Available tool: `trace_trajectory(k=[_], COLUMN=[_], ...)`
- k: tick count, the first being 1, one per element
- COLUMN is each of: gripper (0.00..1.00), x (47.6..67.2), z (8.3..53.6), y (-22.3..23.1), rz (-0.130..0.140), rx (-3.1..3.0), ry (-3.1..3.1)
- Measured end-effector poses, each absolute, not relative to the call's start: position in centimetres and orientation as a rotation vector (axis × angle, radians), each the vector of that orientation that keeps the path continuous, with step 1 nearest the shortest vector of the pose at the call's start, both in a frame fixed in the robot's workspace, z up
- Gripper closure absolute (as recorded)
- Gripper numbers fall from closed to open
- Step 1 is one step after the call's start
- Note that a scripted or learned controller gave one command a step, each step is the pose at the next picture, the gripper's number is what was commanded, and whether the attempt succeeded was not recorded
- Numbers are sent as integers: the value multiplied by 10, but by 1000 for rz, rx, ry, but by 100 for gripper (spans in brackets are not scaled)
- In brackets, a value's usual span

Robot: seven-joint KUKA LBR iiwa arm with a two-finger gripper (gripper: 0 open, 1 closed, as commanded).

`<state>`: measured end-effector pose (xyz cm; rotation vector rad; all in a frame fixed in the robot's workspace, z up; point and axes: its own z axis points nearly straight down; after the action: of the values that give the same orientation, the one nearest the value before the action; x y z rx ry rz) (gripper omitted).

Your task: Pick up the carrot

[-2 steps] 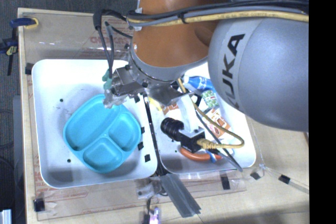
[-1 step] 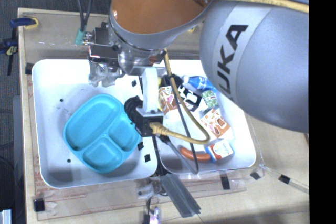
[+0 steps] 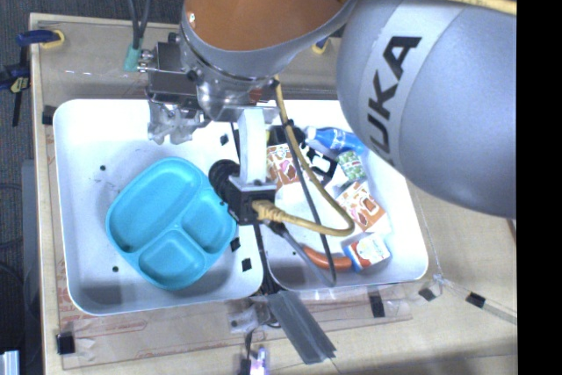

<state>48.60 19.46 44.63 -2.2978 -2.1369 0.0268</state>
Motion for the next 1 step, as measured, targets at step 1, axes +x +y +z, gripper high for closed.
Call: trace_trajectory(k=[1], gripper=[100], x=[480], z=[269], y=[218], rz=[15], rx=[-2023], ry=[-2399])
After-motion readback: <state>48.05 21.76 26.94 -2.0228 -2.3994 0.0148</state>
